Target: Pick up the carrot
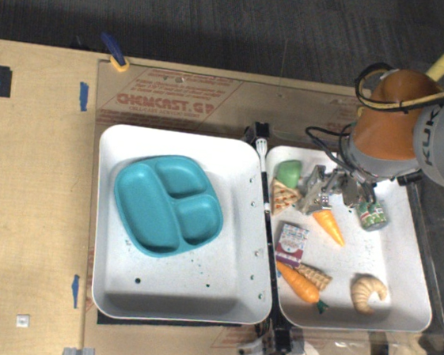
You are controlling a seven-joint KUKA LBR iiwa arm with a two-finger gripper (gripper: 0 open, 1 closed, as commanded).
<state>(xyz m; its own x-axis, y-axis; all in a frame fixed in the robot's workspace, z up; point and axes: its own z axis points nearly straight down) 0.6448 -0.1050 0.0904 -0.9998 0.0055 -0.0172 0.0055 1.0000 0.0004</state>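
Two carrots lie in the right bin (418,275). A short orange carrot (330,226) rests near the bin's middle, pointing down and to the right. A longer carrot (298,282) with a green stem end lies near the front left of that bin. My gripper (325,194) hangs low over the back half of the bin, directly above the blunt end of the short carrot and very close to it. Whether it touches the carrot is hidden by the gripper body. The grey arm with its orange band (389,112) reaches in from the upper right.
Around the gripper in the right bin are a green fruit (289,172), a waffle piece (284,197), a small green can (373,217), a red-and-white packet (292,242), a brown pastry stick (315,276) and a croissant (369,291). The left bin (107,279) holds a teal divided plate (167,202).
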